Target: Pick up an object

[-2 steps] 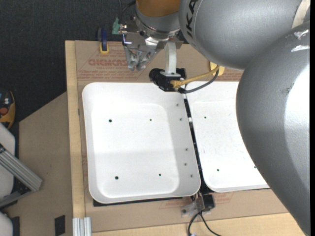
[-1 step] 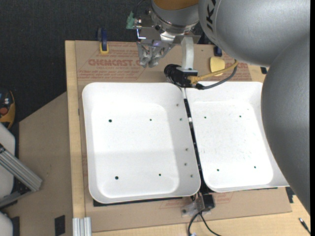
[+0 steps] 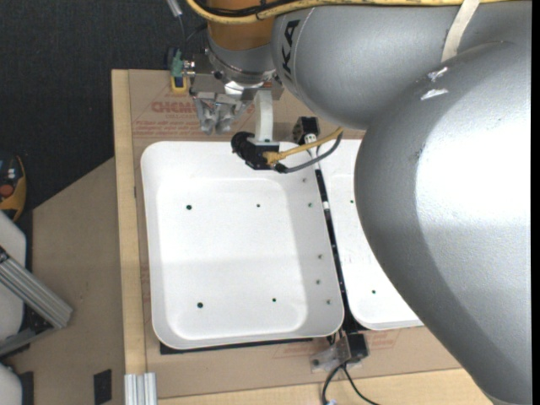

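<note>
Object can't be made out; tool (image 3: 216, 118) above left bin (image 3: 160, 226) far rim.

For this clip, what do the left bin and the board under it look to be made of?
Left bin: probably moulded plastic, white and slightly glossy, judging by its rounded corners and soft sheen. Board: looks like cardboard or fibreboard, matte tan, with red printed lettering near its far edge.
</note>
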